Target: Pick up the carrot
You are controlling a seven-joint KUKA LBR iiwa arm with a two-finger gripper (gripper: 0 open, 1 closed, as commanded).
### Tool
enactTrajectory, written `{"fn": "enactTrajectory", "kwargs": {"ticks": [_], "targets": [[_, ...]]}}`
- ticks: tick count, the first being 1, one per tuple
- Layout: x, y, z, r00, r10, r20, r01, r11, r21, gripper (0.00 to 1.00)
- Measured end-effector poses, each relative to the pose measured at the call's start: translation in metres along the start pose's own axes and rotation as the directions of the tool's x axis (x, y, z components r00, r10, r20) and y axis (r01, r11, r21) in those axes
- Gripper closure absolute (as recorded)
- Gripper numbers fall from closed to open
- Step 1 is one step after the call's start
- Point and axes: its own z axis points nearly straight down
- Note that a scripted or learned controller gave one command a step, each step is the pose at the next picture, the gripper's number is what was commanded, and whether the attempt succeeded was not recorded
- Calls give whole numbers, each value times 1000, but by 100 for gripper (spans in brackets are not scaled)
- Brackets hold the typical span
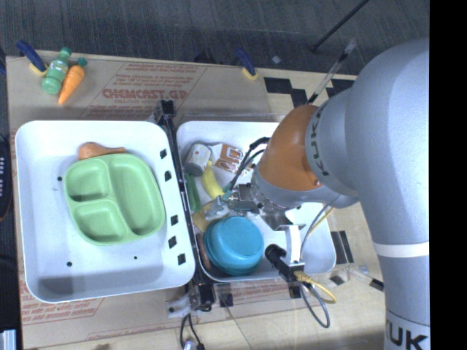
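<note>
Camera view puts the small orange toy carrot [71,83] on the bench's far left corner beside a green toy bottle [54,74], while the jaws [222,204] (state hidden, I cannot tell) hang over the right white bin [219,131].

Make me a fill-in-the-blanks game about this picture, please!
1. The green divided plate sits in the ____ bin.
2. The bowl in the right bin is colored ____.
3. The carrot lies on the bench, outside both bins, beside a green ____.
4. The band on the arm is ____.

Missing words: left; blue; bottle; orange
</note>
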Motion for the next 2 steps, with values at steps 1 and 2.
{"fn": "enactTrajectory", "kwargs": {"ticks": [1,2], "targets": [[-8,34,16,903,430,-2,-430,903,13,0],[19,79,-88,999,35,-3,-35,999,3,0]]}}
